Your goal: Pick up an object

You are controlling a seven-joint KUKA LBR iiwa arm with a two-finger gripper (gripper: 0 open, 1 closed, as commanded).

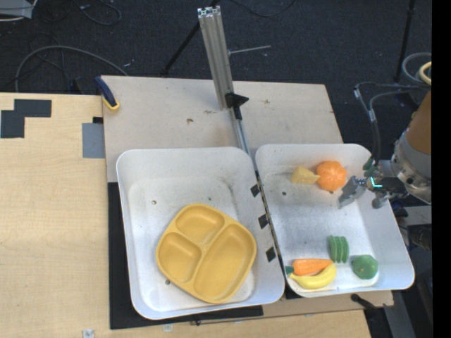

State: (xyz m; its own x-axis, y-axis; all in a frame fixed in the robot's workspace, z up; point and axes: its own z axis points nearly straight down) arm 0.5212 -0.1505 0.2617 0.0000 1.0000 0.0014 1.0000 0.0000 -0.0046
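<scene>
- While the counter (176,111) carries two shallow white bins side by side, the left bin (141,189) holds a single yellow plate (206,253), a rounded plastic tray moulded into three compartments, lying flat toward the bin's near side.
- Across the divide, the right bin (310,217) holds a scatter of toy foods (all smooth, glossy plastic by the look of them).
- An orange (330,175), round and bright, sits near the bin's far edge, touching a pale yellow wedge (304,177) on its left.
- Toward the near right corner lie a ridged green piece (338,248) and a darker green rounded piece (364,266), close together but apart.
- At the near edge, a small orange carrot (311,266) rests against a curved yellow banana (315,279).
- From the right, the jaws (361,189) hang over the right bin's right rim, just beside the orange and slightly nearer the camera; one grey finger (349,192) points down-left toward the bin floor.
- Whether the jaws stand apart or together cannot be told at this angle; nothing shows between them.
- An upright aluminium post (217,58) rises from the counter behind the bins.
</scene>
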